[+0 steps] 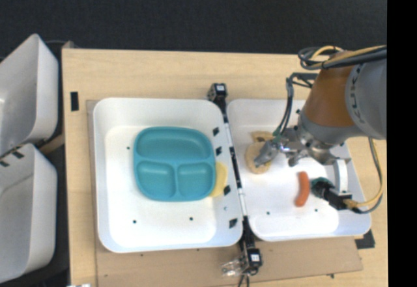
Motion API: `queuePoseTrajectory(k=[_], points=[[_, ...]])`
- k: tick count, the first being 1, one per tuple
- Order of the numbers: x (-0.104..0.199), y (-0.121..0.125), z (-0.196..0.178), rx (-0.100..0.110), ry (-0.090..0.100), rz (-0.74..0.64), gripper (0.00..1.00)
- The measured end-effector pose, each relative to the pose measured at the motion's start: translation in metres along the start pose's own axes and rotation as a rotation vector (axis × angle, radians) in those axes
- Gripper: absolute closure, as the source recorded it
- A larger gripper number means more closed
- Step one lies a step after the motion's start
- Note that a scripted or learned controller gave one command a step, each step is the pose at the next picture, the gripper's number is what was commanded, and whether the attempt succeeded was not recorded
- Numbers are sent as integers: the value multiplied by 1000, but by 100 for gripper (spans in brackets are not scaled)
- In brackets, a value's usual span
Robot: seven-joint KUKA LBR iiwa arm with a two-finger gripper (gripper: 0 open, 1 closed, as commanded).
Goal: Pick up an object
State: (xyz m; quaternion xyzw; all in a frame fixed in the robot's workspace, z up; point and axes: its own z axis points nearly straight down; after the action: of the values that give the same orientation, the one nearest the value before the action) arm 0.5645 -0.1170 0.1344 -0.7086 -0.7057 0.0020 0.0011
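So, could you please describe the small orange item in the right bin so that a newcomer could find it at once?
Start at the right white bin, the one the grey arm reaches into. On its floor, nearer the front edge and right of centre, lies a small orange sausage-shaped object, standing almost on end in the picture. Its bright orange and slim shape set it apart from the pale, rounded item nearer the divider.

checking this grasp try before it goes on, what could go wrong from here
1. The gripper sits at the edge of the tan round object, so the grasp may land off-centre and slip.
2. That object lies near the right bin's left wall, so a finger might catch the divider.
3. The orange sausage-shaped object lies close under the arm and could get nudged.
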Motion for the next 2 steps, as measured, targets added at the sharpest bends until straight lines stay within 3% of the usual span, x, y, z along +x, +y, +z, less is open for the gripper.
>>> queuePoseTrajectory(k=[1, 2], points=[[-1, 2, -15, -8, 1, 6, 100], [1, -6, -69, -11, 0, 2, 100]])
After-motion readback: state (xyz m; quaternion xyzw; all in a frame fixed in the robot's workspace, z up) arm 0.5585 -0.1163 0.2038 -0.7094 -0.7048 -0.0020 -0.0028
